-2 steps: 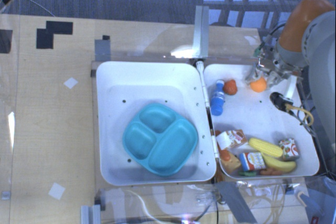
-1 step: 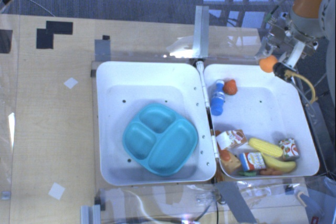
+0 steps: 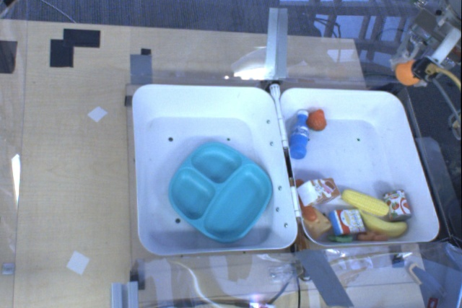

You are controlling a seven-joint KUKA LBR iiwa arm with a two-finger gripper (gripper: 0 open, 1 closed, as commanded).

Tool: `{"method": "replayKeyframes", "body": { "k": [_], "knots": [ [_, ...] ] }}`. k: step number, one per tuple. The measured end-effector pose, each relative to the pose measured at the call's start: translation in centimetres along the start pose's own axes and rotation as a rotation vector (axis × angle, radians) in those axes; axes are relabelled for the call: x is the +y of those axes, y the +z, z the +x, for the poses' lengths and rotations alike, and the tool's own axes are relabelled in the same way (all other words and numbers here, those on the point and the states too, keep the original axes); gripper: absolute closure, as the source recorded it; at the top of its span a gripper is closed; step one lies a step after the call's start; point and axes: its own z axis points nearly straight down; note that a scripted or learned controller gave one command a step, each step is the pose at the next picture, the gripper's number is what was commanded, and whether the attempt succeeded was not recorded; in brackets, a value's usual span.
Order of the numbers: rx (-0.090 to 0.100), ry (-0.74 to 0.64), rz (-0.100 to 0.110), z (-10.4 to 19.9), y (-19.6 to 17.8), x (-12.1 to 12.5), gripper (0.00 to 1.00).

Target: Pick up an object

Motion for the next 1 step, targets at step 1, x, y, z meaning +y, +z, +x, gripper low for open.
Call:
{"method": "replayKeyframes", "body": {
  "k": [1],
  "knots": [
    [-0.001, 0.088, 0.004, -2.74, 10.34, -4.24, 1.0]
  ]
}}
